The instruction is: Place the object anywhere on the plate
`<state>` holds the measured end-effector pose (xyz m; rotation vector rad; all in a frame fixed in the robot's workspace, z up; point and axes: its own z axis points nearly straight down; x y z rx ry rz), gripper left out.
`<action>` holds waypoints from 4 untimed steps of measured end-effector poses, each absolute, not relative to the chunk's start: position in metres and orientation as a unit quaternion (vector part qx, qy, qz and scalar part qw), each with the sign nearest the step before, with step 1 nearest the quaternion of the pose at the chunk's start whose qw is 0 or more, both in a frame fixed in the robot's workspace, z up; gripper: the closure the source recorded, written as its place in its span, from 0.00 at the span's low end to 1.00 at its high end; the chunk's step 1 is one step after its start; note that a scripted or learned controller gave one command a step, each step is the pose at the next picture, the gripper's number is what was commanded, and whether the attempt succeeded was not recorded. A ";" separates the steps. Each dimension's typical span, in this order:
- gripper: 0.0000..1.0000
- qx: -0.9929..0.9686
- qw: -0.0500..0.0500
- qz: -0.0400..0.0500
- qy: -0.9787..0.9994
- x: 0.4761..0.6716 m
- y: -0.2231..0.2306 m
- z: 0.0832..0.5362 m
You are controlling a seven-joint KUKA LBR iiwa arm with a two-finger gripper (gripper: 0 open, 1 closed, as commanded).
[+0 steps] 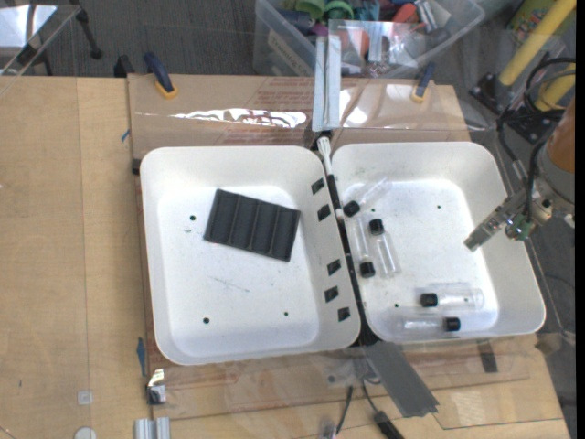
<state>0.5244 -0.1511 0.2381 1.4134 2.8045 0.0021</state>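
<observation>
Camera view: desk (55, 245) of light wood carries two shallow white bins side by side. Left bin (174, 327) has a dark ribbed rectangular plate (252, 225) lying flat, slightly tilted, toward the bin's upper middle; nothing rests on it. Right bin (475, 167) holds several clear vials w/ black caps: one vial (363, 197) up near the divider at the bin's upper left, two vials (380, 245) close together just below it, roughly upright in frame, & two more vials (450, 298) lying sideways nr the bin's lower edge, one just above the other. All vials are well apart from the plate, on the other side of the divider.

End effector (477, 239) comes in from the right, over the right bin's right rim area, pointing down-left. Its tip is apart from every vial; nearest ones are the sideways pair below it. Can't tell whether it's released or clenched, too small & blurred. No object seen in it. Grey arm w/ orange band (559, 144) shows at the right edge.

Behind the bins: brown cardboard (228, 94) w/ clamps, & a clear tub of coloured items (366, 7) at top.
</observation>
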 end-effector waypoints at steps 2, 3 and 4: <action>0.00 0.345 0.000 0.000 0.938 0.502 -0.197 0.232; 0.00 0.292 0.003 0.000 0.956 0.571 -0.223 0.251; 0.00 0.257 0.003 0.000 0.967 0.654 -0.223 0.262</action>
